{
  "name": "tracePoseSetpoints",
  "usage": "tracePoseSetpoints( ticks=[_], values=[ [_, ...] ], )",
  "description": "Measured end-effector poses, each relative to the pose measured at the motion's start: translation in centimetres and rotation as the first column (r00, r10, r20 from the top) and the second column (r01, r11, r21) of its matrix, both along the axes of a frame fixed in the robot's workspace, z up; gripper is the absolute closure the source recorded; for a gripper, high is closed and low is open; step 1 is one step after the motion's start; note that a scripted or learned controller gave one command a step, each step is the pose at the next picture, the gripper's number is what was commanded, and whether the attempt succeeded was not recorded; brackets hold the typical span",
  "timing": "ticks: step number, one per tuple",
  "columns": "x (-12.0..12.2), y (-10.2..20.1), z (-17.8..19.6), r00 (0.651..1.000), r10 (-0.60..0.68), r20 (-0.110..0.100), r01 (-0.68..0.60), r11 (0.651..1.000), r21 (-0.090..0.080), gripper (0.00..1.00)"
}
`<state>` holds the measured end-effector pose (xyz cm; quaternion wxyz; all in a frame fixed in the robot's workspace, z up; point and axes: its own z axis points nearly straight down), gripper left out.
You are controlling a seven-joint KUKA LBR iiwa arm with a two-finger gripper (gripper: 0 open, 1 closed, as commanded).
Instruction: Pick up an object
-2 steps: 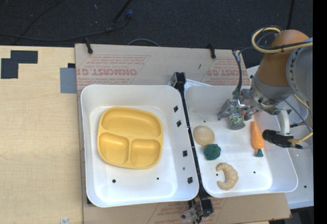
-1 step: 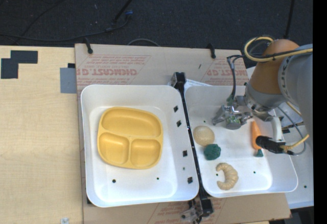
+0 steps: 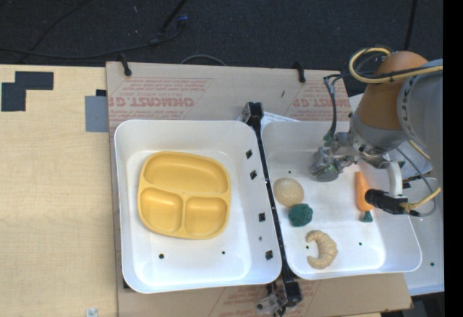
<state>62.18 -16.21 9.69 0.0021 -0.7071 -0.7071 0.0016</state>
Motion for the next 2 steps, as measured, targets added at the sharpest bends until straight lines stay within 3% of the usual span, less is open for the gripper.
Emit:
tracePoseSetpoints(
  ticks=[1, 2],
  values=[
    [-0.9, -0.3, 4.8, 1.0, -0.002, 0.006, 0.002, 1.0, -0.001, 1.0],
    [-0.2, 0.5, 9.8, 1.0, 0.002, 0.007, -0.002, 1.0, -0.001, 1.0]
  ],
)
